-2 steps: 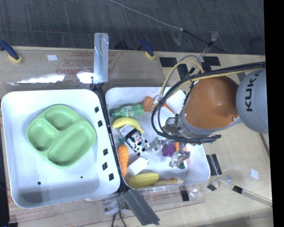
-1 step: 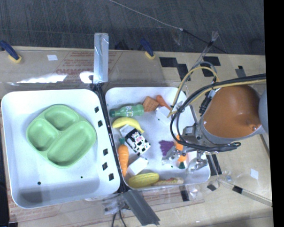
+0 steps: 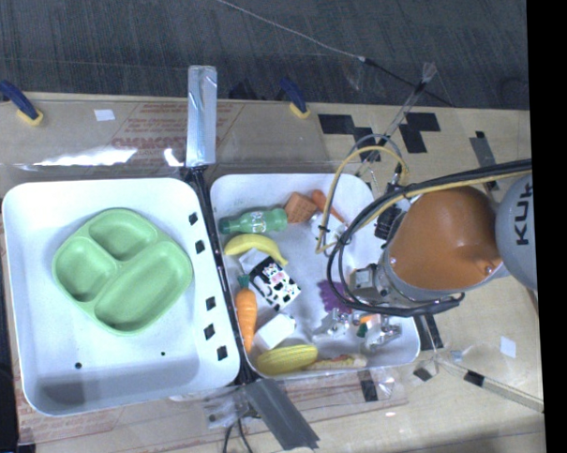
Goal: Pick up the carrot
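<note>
Bright even overhead light, glare on the clear sheet (image 3: 83,156) (upper left), soft shadows, slightly grainy.

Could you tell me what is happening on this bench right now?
A KUKA arm reaches into the right bin, which holds a carrot, a banana, a green bottle and other small items. Its gripper sits low near the bin's bottom right corner, apart from the carrot, which lies untouched by the bin's left wall. The left bin holds a green divided plate.
</note>
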`<action>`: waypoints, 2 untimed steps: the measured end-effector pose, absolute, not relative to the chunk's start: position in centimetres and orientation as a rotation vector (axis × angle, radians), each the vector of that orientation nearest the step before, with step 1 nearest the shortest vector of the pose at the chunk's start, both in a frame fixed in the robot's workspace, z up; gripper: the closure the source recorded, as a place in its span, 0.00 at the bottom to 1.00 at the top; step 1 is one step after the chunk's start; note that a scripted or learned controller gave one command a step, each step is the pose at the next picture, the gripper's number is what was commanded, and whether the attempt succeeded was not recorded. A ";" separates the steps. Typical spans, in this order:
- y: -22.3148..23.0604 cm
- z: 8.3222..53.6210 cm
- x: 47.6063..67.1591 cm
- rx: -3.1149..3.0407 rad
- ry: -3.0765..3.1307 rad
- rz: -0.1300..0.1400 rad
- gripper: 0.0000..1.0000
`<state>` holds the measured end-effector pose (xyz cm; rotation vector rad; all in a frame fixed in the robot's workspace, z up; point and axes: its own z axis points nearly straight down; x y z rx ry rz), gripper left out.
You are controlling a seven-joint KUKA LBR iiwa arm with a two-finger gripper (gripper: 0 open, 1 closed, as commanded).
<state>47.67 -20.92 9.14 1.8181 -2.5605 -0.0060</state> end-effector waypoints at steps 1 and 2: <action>-21.0 10.0 47.7 1.667 -2.664 -0.002 0.00; -20.8 11.0 47.9 1.678 -2.660 -0.002 1.00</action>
